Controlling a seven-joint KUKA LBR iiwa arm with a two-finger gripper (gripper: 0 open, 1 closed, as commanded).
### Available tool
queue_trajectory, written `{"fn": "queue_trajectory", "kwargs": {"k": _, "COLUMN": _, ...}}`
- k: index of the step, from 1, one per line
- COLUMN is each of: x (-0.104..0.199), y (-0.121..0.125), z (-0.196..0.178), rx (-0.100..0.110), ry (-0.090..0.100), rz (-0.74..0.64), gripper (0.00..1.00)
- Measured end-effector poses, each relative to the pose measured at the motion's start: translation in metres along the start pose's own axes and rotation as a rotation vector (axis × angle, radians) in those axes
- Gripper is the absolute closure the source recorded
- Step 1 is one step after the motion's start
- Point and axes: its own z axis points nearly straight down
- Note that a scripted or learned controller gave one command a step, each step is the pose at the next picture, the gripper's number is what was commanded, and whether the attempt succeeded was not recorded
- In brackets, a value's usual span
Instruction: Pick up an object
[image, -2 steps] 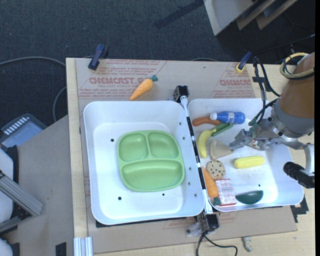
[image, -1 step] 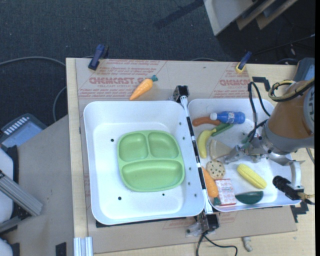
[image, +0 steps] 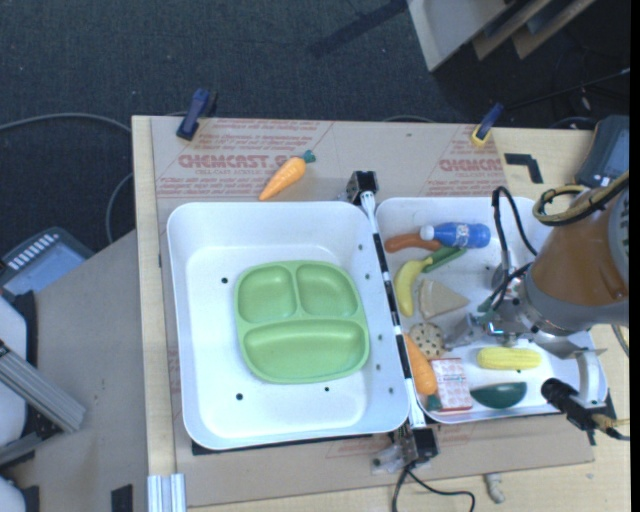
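- Nothing lifted so far, by my reading: my gripper (image: 487, 318) hangs low in the right bin (image: 400, 213), nothing visibly between its fingers; spread or pressed together, I cannot tell.
- Candidate objects lie close: corn cob (image: 509, 357) just beside the tool, tan wedge (image: 441, 299) and cookie (image: 428, 339) to its left.
- Left to do: close on one, raise it.
- Crowding: banana (image: 404, 286), blue bottle (image: 460, 235), carrot (image: 421, 367), red-and-white packet (image: 451, 384), dark green piece (image: 499, 395).
- Left bin (image: 200, 300) holds a green divided plate (image: 300, 322); a second carrot (image: 283, 177) sits on the bench.
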Motion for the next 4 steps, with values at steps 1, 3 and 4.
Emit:
{"fn": "queue_trajectory", "kwargs": {"k": 1, "x": -0.078, "y": 0.076, "z": -0.083, "rx": -0.005, "ry": -0.003, "rz": 0.0, "gripper": 0.0}}
{"fn": "queue_trajectory", "kwargs": {"k": 3, "x": -0.075, "y": 0.102, "z": -0.013, "rx": -0.008, "ry": 0.002, "rz": -0.005, "gripper": 1.0}}
{"fn": "queue_trajectory", "kwargs": {"k": 4, "x": 0.003, "y": 0.109, "z": -0.073, "rx": -0.005, "ry": -0.001, "rz": -0.002, "gripper": 1.0}}
